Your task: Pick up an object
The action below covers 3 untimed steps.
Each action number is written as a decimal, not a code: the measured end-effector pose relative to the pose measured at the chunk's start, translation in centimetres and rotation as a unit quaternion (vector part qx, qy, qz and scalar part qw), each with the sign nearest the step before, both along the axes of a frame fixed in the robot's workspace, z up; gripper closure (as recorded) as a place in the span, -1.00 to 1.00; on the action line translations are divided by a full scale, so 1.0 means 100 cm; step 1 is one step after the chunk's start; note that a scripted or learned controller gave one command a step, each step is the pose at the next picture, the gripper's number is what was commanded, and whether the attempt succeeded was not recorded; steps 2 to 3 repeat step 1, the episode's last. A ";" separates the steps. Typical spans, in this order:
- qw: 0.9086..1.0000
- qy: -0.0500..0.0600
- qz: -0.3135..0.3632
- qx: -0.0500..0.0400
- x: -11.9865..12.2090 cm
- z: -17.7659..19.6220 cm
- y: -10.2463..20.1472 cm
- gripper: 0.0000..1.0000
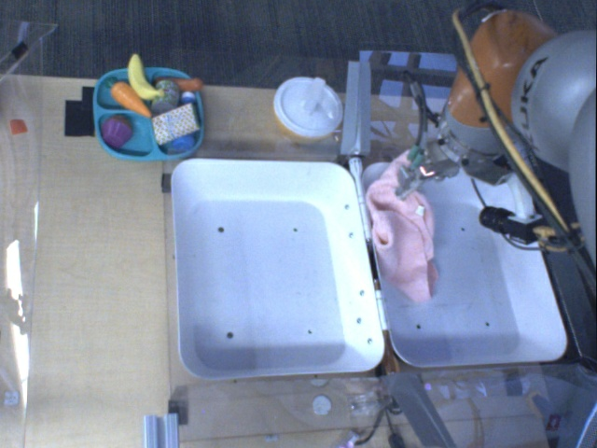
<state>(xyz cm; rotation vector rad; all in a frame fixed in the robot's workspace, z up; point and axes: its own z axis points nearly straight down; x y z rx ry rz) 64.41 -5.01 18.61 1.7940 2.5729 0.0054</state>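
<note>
A pink cloth point(403, 227) lies in the right bin point(494, 315), against its left wall. Its top end is pulled up into a peak that meets my gripper point(413, 169). The gripper is shut on that peak, with pink fabric showing between and around the fingertips. The rest of the cloth hangs and trails down toward the bin floor. The grey arm with its orange band point(499, 40) reaches in from the upper right.
The left bin point(261, 269) lies beside the right one, with a thin divider between them. Behind it are a blue tray of toy food point(149, 110) and a white lidded cup point(308, 107). A black cable and connector point(508, 222) hang over the right bin.
</note>
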 end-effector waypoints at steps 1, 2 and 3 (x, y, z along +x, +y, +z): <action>0.990 0.001 -0.143 0.000 0.025 0.061 -0.033 1.00; 0.990 0.001 -0.143 0.000 0.025 0.061 -0.033 1.00; 0.990 0.001 -0.143 0.000 0.025 0.061 -0.033 1.00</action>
